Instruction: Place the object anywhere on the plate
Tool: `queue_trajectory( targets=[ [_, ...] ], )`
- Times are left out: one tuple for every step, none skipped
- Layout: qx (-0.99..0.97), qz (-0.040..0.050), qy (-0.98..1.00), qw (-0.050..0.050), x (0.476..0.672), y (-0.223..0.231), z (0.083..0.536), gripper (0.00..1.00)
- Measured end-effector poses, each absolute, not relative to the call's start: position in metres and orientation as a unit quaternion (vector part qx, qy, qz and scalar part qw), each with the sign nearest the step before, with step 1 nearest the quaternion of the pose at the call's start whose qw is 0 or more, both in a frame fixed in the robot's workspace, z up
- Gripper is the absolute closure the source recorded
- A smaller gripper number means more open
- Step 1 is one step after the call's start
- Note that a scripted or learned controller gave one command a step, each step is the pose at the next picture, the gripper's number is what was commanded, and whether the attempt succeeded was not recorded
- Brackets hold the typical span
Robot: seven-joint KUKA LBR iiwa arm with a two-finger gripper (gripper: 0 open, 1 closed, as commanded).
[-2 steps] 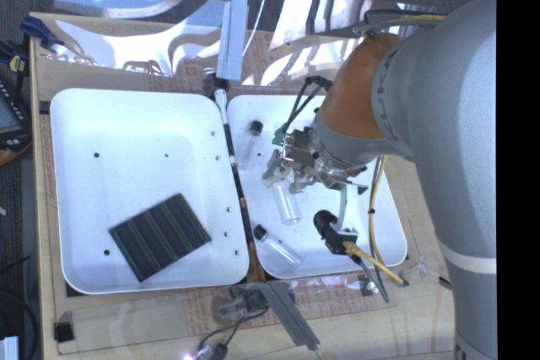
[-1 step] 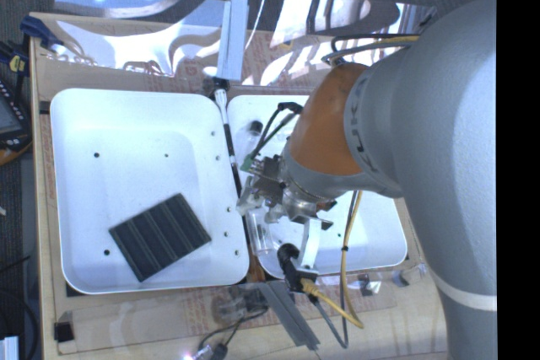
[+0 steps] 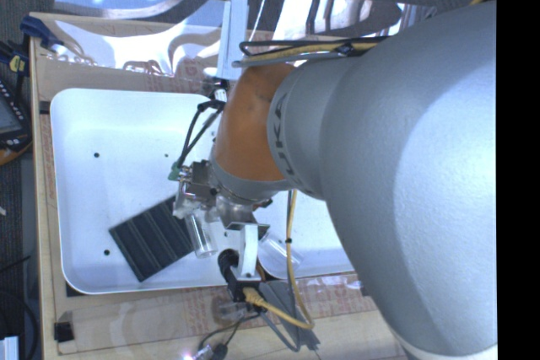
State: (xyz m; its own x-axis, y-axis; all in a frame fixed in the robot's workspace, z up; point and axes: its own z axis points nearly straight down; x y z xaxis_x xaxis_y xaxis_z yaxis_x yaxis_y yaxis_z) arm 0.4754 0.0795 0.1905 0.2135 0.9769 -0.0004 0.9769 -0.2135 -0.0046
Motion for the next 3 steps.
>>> queue_trajectory(
  targets=[
    [-0.856,0.0047,-0.518,0.003,0.476,0.129,0.127,1.00],
    [-0.904,0.0020,-0.427,0.001,0.475,0.152,0.182,1.00],
    [-0.904,0.0021,-0.427,0.002,0.475,0.152,0.182,0.00]
  ],
)
